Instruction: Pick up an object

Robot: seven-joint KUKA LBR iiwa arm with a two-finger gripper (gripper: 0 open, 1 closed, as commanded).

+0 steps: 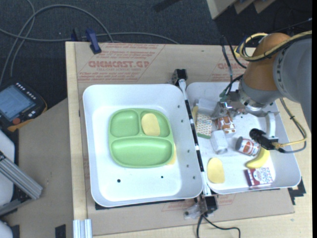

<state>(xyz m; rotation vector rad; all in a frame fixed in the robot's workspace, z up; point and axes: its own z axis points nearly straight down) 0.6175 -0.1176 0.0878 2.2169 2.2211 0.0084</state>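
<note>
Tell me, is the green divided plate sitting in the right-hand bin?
No, the green divided plate lies in the left bin, while the right bin holds small items such as a banana.

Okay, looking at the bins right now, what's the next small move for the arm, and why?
Probably lower the gripper straight down: it hangs over the right bin, above the small red-and-white packet, with nothing seen between its fingers.

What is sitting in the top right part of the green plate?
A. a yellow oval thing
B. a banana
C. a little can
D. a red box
A: a pale yellow oval piece lies in the upper right compartment of the green divided plate, which sits in the left bin.
</note>
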